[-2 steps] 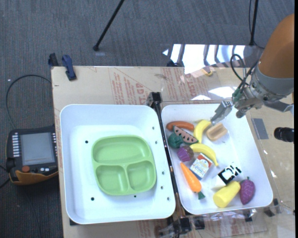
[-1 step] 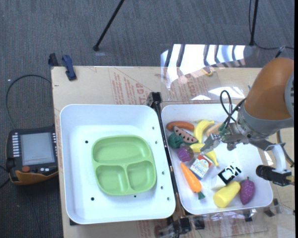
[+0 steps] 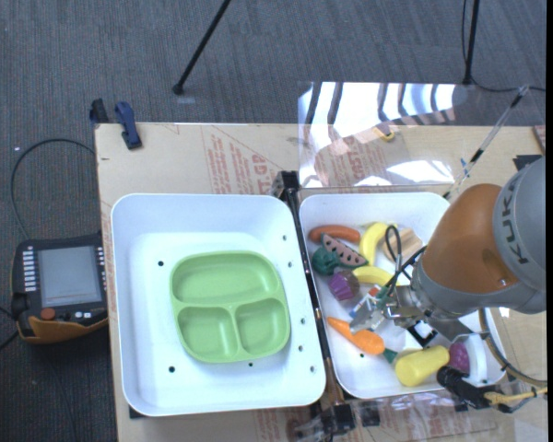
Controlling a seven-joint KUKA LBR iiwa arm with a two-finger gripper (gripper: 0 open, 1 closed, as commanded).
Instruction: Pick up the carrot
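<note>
The carrot [image 3: 354,335] is an orange toy with a green tip, lying at a slant near the front left of the right bin [image 3: 364,389]. My gripper [image 3: 384,308] hangs low over the bin just right of and above the carrot, under the orange wrist band [image 3: 470,242]. Black cables and the wrist hide most of the gripper. Nothing can be seen held in it.
Around the carrot lie a purple toy [image 3: 341,286], a green toy [image 3: 324,262], a watermelon slice [image 3: 344,250], a sausage [image 3: 335,233], a banana [image 3: 376,238] and a yellow fruit [image 3: 422,365]. The left bin [image 3: 138,247] holds a green divided plate [image 3: 229,304].
</note>
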